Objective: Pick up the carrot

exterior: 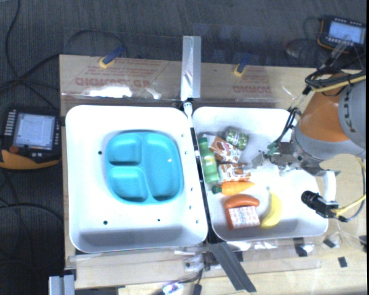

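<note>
Carrot (237, 188): smooth orange taper, lower middle of right bin (307, 229), beside curved banana (270, 209). Claw (267, 155) blurry at right; grip state can't tell.

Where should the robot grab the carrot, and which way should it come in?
Probably the carrot at its orange middle, from straight above. It lies flat, pointing left to right, so the fingers should close across its narrow width. The packet above and the sausage below sit very close.

Slanted overhead view of both bins (74, 183)
</note>
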`<state>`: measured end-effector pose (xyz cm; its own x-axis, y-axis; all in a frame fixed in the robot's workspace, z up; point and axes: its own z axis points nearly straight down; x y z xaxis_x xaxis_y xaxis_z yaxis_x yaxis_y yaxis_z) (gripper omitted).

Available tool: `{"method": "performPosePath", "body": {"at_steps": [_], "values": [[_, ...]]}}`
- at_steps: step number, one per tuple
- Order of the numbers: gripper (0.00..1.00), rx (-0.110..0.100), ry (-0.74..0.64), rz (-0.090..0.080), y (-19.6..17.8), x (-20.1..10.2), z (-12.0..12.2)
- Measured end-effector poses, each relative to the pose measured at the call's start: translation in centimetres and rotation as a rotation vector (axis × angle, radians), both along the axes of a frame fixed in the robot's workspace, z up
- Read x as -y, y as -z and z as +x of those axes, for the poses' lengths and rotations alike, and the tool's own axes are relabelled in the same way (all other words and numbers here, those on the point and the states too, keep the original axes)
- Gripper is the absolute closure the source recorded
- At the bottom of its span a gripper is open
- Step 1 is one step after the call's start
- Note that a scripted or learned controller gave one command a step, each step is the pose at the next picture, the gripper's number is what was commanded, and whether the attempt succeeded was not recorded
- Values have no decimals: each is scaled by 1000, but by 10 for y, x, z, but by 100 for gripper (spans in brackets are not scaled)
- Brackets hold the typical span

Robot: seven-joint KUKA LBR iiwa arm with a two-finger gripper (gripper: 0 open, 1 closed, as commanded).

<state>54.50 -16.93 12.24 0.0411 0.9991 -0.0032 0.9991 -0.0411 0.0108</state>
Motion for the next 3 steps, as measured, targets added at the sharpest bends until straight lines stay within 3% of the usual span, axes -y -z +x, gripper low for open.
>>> {"method": "performPosePath", "body": {"at_steps": [1,2,3], "values": [[0,-16,206,5,-60,-79,-46],[0,-13,237,5,22,-74,-37],[100,-23,237,7,15,-75,-39]]}}
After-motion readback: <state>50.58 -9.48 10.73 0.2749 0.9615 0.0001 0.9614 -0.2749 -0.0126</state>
